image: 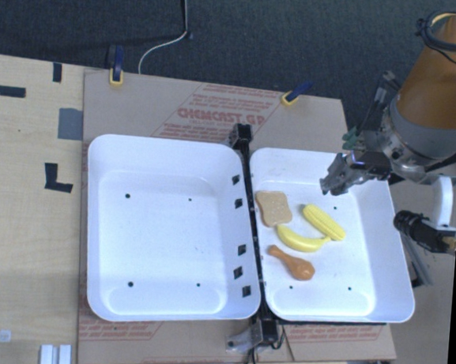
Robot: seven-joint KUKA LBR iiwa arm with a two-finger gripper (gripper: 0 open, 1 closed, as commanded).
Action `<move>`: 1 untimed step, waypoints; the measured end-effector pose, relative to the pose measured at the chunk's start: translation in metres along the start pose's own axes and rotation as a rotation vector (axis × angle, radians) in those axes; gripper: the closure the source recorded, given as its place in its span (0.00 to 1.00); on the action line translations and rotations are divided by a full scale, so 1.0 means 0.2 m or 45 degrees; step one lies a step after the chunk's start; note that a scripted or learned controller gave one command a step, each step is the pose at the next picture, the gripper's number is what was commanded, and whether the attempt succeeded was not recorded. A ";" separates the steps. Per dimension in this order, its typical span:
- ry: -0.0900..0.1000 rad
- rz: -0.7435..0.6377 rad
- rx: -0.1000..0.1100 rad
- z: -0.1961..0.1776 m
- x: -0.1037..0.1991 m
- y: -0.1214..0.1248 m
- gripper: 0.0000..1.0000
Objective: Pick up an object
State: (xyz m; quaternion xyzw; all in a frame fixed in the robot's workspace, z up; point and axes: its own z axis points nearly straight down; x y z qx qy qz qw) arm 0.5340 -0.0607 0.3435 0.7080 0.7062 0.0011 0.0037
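The right bin (360, 308) holds a tan slice of bread (273, 208), a yellow corn cob (324, 222), a yellow banana (300, 239) and a brown chicken drumstick (292, 264). My gripper (337, 181) hangs over the back right part of that bin, above and a little behind the corn cob. It is dark and small in the view, and nothing shows between its fingers. The arm reaches in from the right with its orange band (449, 62) at the top right.
The left bin (109, 175) stands beside the right one, joined by a black divider with clips (245, 218). Both rest on a cardboard sheet (210, 112) held by clamps at the back. A white cable (174, 30) runs off behind.
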 end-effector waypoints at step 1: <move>0.006 -0.011 0.015 0.20 0.29 -0.02 1.00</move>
